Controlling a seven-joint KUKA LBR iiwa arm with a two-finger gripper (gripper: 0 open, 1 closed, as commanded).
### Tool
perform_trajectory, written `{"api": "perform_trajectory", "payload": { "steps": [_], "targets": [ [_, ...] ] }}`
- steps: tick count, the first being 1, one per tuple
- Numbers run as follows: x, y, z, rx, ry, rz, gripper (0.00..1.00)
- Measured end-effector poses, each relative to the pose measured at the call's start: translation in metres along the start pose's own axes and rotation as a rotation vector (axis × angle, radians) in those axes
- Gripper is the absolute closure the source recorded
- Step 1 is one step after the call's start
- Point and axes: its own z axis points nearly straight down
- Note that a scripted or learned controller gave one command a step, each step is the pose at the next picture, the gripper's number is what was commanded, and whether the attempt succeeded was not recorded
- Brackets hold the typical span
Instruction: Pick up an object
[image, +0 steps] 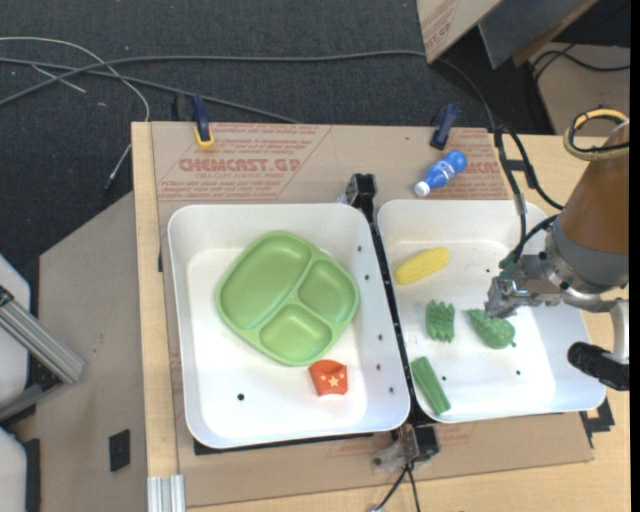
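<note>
On a brown cardboard sheet (250, 155) over dark carpet (80, 130) stood two shallow white bins. Inside the right bin (470, 215) the metal gripper (503, 300) hung just above a green leafy plastic vegetable (493, 330); I cannot tell whether it was open. Near it lay a yellow toy corn (421, 265) and a green toy pod (431, 385). The left bin (200, 330) carried a green divided tray (288, 297).

Two smooth white plastic bins (190, 260) sit on a matt brown cardboard sheet (250, 160) printed in red. A glossy green plastic divided plate (287, 296), a yellow plastic corn cob (421, 265) and a blue-and-white plastic bottle (441, 172) catch soft light beside the arm's (600, 215) orange band and grey metal.
</note>
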Motion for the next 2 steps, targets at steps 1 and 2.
{"api": "perform_trajectory", "payload": {
  "steps": [1,2],
  "targets": [
    [0.000,0.002,-0.053,0.000,0.000,-0.001,1.00],
    [0.043,0.002,-0.039,0.011,0.006,-0.004,1.00]
  ]
}}
